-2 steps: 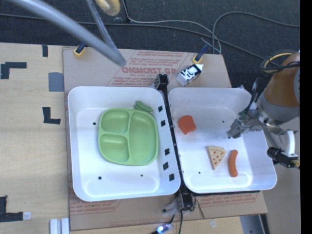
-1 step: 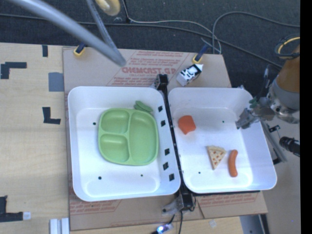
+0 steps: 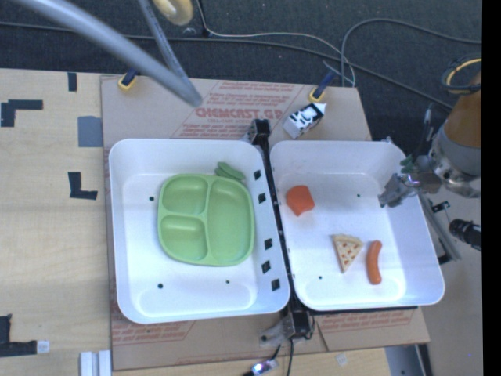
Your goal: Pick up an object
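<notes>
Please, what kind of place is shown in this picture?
Probably a robot test bench: two white bins clamped on cardboard, toy food such as a pizza slice, and cables.

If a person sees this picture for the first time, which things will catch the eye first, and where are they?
The bright green divided plate stands out first; it lies in the left bin. Next come three small food pieces in the right bin: an orange block near its left side, and a pizza slice beside a sausage towards the front. The gripper hangs over that bin's right edge.
</notes>
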### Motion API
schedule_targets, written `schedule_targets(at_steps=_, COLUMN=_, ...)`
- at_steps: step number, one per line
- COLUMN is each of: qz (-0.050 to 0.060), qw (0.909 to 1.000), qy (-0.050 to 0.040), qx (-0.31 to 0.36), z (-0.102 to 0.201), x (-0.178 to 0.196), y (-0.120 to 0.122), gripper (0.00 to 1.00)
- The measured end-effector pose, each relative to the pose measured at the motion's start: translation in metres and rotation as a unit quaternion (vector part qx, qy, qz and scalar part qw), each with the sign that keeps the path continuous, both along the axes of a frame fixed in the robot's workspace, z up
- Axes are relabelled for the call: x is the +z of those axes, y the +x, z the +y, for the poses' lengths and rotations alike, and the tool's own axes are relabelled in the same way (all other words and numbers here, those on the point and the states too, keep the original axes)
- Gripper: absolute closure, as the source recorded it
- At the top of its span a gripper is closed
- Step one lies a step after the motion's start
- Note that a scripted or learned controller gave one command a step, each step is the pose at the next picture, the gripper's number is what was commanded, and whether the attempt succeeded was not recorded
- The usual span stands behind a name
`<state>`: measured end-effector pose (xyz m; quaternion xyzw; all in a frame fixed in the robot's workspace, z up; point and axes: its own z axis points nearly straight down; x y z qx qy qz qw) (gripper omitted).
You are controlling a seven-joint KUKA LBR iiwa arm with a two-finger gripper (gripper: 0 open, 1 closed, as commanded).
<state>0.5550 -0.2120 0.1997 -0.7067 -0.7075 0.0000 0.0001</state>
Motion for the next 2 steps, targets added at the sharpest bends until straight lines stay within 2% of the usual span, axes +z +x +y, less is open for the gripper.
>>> schedule_targets(at_steps=2, qz=0.001, qw=1.0000, qy=0.0005, qx=0.002, z=0.100, x=-0.011, y=-0.002, gripper=1.00)
